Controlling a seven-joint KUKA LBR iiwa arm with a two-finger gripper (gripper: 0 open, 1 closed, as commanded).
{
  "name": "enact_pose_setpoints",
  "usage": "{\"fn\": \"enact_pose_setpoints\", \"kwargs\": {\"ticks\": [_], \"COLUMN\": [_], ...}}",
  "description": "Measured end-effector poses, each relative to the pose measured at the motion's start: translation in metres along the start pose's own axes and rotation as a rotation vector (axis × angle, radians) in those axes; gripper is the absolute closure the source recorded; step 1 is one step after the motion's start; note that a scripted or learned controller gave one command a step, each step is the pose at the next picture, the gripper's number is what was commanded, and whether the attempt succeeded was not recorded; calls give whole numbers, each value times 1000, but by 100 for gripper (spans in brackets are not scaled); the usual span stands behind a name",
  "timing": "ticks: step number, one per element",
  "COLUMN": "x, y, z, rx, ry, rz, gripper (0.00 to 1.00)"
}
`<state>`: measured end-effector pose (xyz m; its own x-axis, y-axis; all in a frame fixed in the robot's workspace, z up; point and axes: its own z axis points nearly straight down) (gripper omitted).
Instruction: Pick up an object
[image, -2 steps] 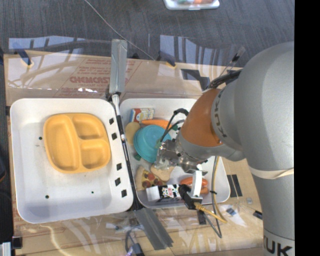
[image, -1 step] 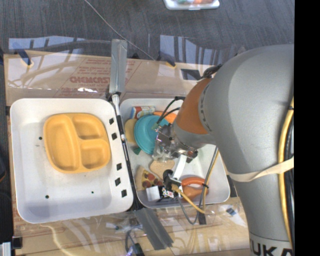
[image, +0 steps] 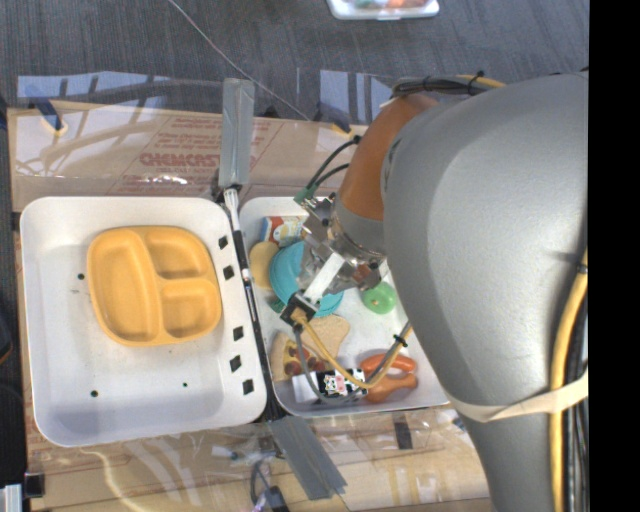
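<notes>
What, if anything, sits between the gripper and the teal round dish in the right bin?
Nothing visible does. The gripper hangs right over the teal round dish, covering its right part; the small green disc lies off to the right.

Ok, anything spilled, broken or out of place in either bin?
Nothing spilled or broken. The yellow divided tray lies flat in the left bin, slightly askew to its walls; the right bin is crowded.
</notes>
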<state>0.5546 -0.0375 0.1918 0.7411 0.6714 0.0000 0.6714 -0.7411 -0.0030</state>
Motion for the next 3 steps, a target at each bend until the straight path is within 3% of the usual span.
{"fn": "enact_pose_setpoints", "kwargs": {"ticks": [1, 2, 3], "x": [45, -1, -37], "y": [-78, -83, -69], "z": [3, -58, 3], "rx": [6, 3, 3], "ry": [-6, -2, -7], "rz": [145, -143, -115], "gripper": [100, 100, 100]}}
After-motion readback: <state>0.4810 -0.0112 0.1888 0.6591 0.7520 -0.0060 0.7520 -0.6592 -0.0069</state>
